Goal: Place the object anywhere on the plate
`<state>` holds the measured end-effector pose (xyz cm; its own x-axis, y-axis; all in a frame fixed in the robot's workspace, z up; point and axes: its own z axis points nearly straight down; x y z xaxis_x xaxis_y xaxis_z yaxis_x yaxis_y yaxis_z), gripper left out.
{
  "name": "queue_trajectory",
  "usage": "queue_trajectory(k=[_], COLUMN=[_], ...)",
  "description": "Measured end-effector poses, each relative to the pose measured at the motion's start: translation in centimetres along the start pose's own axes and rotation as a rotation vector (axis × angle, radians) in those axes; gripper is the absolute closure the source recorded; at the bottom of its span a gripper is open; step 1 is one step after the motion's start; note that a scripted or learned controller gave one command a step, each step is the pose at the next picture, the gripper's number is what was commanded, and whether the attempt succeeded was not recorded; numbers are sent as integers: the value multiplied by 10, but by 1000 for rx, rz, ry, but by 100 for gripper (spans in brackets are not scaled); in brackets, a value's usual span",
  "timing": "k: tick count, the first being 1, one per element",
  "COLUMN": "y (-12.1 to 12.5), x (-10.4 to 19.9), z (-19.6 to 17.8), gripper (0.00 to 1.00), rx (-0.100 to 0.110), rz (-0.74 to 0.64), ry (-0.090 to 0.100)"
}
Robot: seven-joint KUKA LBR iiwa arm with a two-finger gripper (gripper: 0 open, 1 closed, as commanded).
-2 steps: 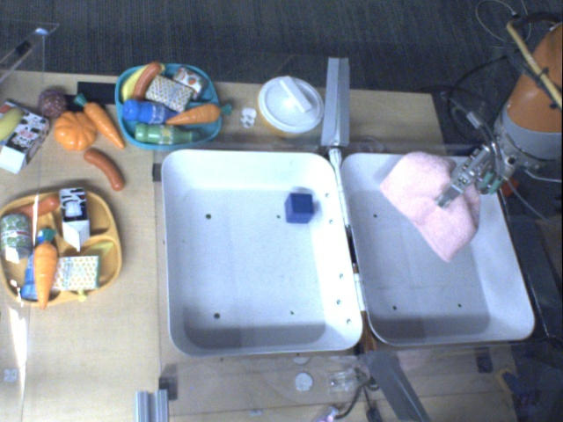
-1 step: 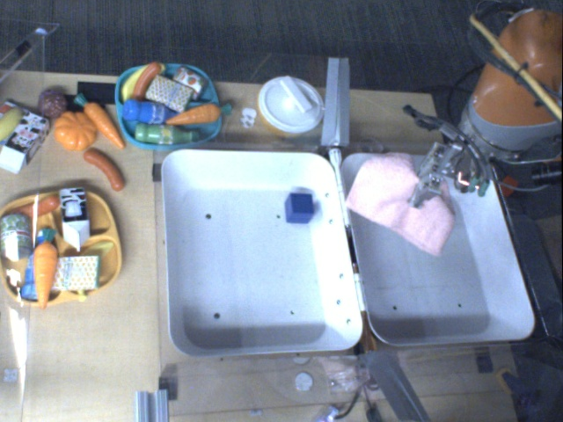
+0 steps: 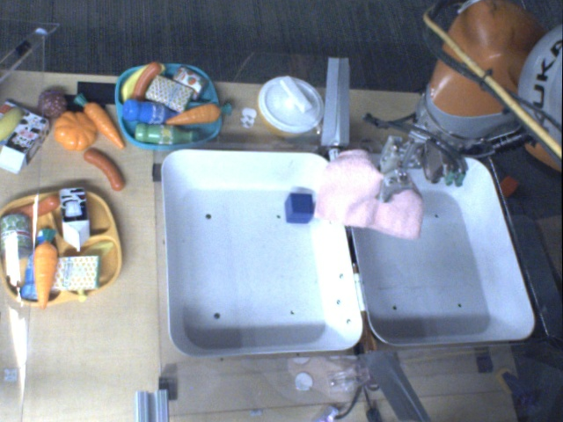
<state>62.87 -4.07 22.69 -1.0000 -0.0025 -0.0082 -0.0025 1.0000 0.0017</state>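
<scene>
Starting at the 9 o'clock edge of the desk (image 3: 132, 359), a yellow dish (image 3: 110, 244) of toy food is seen, with a toy pumpkin (image 3: 72, 132) and a loose sausage (image 3: 106, 169) lying toward 11 o'clock. A blue bowl (image 3: 211, 134) heaped with toy groceries is placed at about 11 o'clock, and a white plate (image 3: 288, 104) is set beside it at 12 o'clock, just beyond the bins. Within the left bin (image 3: 246, 288), a small blue cube (image 3: 300, 207) is found near the far right corner. A pink cloth (image 3: 362, 202) is draped across the divide between the two bins, touching both, just to the 3 o'clock side of the cube. The gripper (image 3: 398, 176) is positioned over the cloth's right part in the right bin (image 3: 457, 297); whether the fingers are clenched on the fabric or released cannot be told.
</scene>
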Motion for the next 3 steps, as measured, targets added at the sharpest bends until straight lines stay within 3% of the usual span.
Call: queue_trajectory(k=[3], y=[151], x=[-31], z=[2], gripper=[100], rx=[-2], rz=[-3], ry=[0])
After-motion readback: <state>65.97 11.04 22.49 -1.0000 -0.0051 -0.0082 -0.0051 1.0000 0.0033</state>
